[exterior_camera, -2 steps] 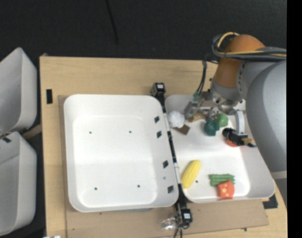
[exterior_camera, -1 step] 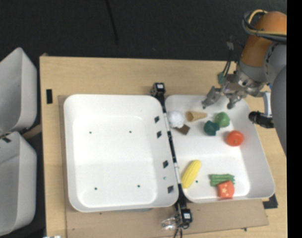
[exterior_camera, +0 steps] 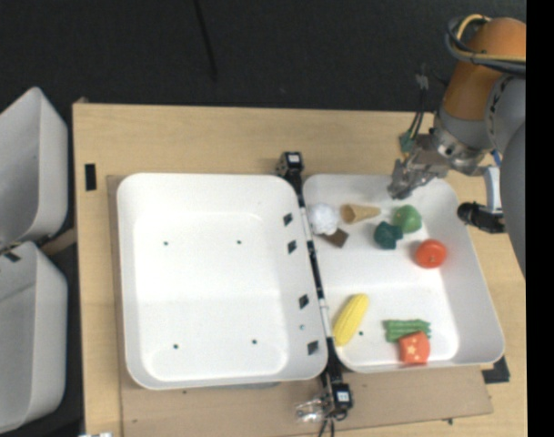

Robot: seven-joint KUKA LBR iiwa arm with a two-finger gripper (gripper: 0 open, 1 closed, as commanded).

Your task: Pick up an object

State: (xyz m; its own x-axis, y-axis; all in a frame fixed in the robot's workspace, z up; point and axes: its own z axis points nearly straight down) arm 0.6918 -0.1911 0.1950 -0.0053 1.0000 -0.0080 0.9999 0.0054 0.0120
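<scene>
The right bin [exterior_camera: 468, 308] holds several toy foods. A tan cone [exterior_camera: 359, 213] lies near its far edge, with a white ball [exterior_camera: 324, 216] and a brown piece [exterior_camera: 337, 238] to its left. A green round piece [exterior_camera: 407, 217] and a dark teal piece [exterior_camera: 387, 235] sit close together; a red tomato [exterior_camera: 429, 254] is to their right. Near the front lie a yellow corn cob [exterior_camera: 350, 319] and a red piece with a green top [exterior_camera: 411, 339]. My gripper [exterior_camera: 402, 188] hangs over the far edge of this bin, just above the green piece, with nothing seen between its fingers.
The left bin [exterior_camera: 204, 271] stands beside the right one, with a black clip [exterior_camera: 290, 163] at the far end of the divide and another [exterior_camera: 336, 395] at the near end. White padded shapes [exterior_camera: 22, 244] lie off the bench's left.
</scene>
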